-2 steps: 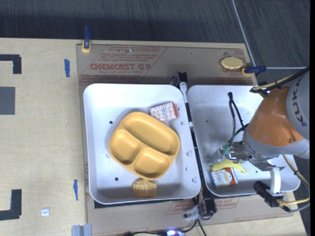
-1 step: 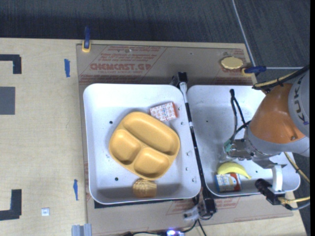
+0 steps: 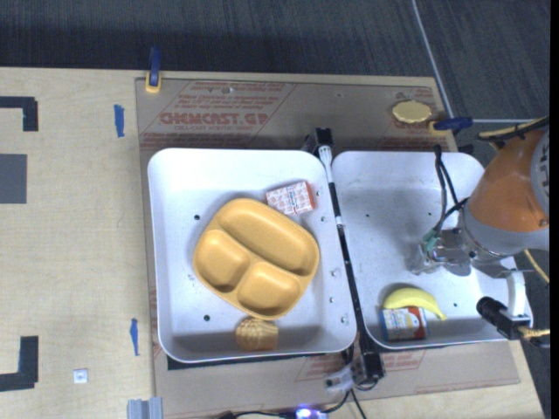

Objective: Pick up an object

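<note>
Reaching in from the right, the arm point(image 3: 515, 195) hangs over the right bin point(image 3: 393, 177), its gripper point(image 3: 434, 253) low above the bare white floor near the bin's middle. This looks like the approach step: nothing is lifted, and no object sits at the tool tip. Whether the tool is spread or closed cannot be told from this slanted view, since the metal parts blur together under the wrist.

Two things lie in this bin, both toward its near edge: a banana point(image 3: 412, 299) and, touching it on the near side, a small red-and-white can point(image 3: 403, 323) on its side. Either could be the pick. Both rest just beside the tool tip but clearly apart from it, toward the near side of the bin.

The left bin point(image 3: 170, 234) holds a yellow divided tray point(image 3: 255, 256), a small red-and-white carton point(image 3: 290, 197) at the tray's far edge, and a round tan biscuit-like item point(image 3: 256, 332) at its near edge; all of these are well apart from the arm.

My judgement is that the next move calls for a short shift toward the near wall to centre over the banana or the can, then a descent. The two touch each other and lie close to the wall, so a clean grip on one without nudging the other may be awkward.
</note>
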